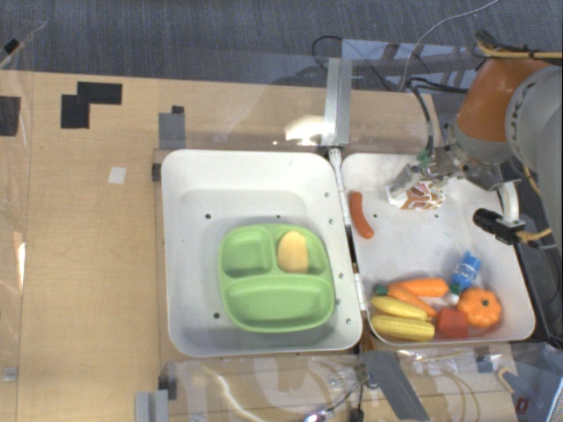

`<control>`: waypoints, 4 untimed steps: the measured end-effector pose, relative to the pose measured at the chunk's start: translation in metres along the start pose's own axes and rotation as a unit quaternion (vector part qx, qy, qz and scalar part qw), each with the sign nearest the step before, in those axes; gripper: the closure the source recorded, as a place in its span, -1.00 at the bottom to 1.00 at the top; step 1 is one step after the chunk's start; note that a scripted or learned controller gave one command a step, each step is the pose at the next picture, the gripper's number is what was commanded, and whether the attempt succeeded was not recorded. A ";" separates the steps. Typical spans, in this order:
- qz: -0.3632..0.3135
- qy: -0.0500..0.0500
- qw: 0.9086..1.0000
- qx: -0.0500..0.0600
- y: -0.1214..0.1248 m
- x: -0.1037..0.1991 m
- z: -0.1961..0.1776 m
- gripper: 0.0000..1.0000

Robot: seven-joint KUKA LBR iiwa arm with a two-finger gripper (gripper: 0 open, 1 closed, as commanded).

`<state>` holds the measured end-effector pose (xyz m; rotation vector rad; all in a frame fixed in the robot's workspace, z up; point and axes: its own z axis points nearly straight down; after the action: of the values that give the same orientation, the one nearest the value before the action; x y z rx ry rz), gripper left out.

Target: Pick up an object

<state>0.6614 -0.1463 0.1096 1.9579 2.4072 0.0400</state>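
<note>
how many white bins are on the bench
2. The left bin holds a green divided plate; the right bin sits beside it, holding toy food.

Arm (515,112) at right — wrist down

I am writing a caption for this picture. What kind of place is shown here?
Probably a robotics lab bench, not a kitchen. Two white bins sit side by side on a wooden bench, a robot arm reaches in from the right, and the food, such as the corn, looks like plastic toys.
</note>
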 end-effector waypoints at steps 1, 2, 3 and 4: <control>-0.052 0.001 0.999 0.002 0.002 -0.022 0.000 -1.00; -0.085 0.006 0.996 0.015 -0.014 -0.044 0.019 -1.00; -0.118 0.011 0.993 0.025 -0.004 -0.051 0.020 -1.00; -0.240 0.008 0.971 0.015 -0.001 -0.060 -0.018 -1.00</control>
<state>0.6717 -0.2051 0.1283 1.3344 2.8318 0.0036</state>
